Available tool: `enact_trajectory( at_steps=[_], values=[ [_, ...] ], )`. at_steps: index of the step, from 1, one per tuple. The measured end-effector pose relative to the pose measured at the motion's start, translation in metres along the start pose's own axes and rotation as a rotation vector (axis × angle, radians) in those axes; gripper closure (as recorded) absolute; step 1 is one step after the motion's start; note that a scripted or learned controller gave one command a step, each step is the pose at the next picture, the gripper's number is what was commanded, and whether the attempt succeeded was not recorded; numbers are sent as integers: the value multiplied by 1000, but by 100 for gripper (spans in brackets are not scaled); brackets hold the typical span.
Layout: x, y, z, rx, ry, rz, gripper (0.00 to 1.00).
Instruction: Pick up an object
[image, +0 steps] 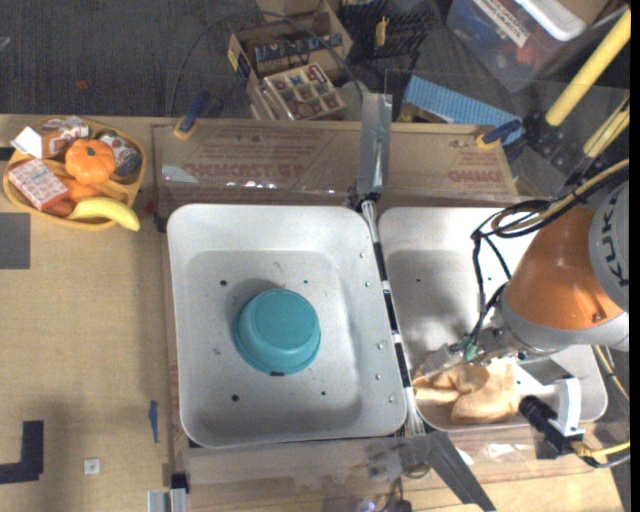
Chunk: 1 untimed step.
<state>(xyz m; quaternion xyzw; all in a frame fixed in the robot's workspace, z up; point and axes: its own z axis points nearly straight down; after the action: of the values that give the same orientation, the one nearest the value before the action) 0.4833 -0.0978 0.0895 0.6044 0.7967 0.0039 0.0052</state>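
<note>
We see the arm (565, 280), grey with its orange band, reaching in from the right and bending down over the right bin (430, 250). Its pincer (478, 350) sits low in that bin, near the front, and it is too tangled with cables and wrist hardware for us to tell how it stands, so we leave that unsaid.

Just below and in front of the pincer lie some tan, lumpy objects (470, 392), bread-like in look, resting on the floor of the right bin against its front wall. They seem to touch or nearly touch the tip of the pincer, but we cannot tell whether any of them is actually gripped.

Well off to the left of the pincer, in the middle of the left bin (200, 240), a teal bowl (278, 330) sits upside down, apart from everything else.

Far to the upper left of the pincer, outside both bins on the wooden bench (80, 350), we see a basket (20, 190) of toy food: an orange pumpkin (90, 160), a yellow banana (105, 211) along its front edge, and some small boxes.

Beyond the bins, behind the pincer, a cardboard sheet (260, 155) lies flat.
</note>
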Motion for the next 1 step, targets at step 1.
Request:
enact_trajectory(
  at_steps=[1],
  values=[
    [-2,0,-10,-5,-1,5,100]
  ],
)
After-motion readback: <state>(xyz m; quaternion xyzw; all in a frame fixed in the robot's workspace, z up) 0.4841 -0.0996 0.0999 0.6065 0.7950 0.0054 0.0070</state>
